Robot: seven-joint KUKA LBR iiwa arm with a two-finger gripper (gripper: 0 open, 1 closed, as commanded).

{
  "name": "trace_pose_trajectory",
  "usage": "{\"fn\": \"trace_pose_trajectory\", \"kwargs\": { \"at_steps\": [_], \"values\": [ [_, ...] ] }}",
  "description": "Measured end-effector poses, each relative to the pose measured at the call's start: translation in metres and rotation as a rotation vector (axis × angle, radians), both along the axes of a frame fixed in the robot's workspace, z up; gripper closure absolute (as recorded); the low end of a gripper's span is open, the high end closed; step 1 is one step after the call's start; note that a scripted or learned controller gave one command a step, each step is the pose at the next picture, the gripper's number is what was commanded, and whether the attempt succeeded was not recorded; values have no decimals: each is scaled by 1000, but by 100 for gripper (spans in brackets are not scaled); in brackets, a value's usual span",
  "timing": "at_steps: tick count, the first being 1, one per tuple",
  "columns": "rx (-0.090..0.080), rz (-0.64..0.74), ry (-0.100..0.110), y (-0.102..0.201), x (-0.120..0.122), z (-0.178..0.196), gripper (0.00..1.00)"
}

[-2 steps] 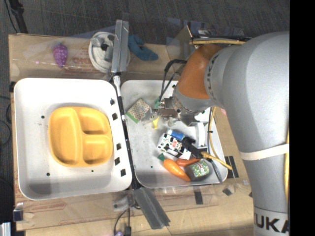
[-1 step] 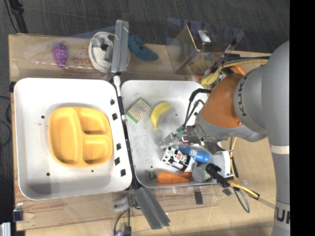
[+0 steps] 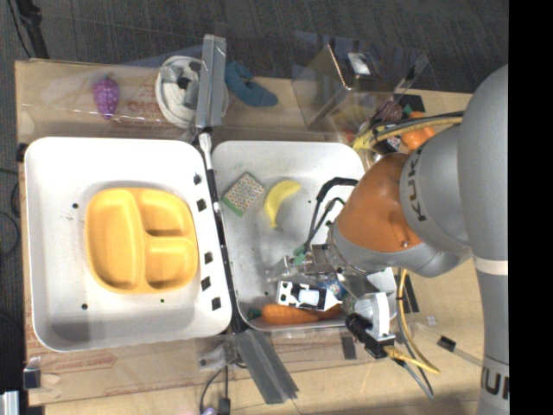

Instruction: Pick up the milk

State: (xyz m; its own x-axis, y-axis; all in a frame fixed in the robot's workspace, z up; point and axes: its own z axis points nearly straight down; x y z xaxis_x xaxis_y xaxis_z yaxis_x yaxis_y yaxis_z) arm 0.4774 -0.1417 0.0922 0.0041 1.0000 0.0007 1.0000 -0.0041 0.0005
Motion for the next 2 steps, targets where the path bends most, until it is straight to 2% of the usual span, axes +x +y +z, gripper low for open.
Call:
{"fn": "trace_pose_trajectory", "kwargs": {
  "at_steps": [1,2],
  "values": [
    [2,-448,-9,38,3,3,0],
    [4,-944,-2,48,1,1,0]
  ]
}}
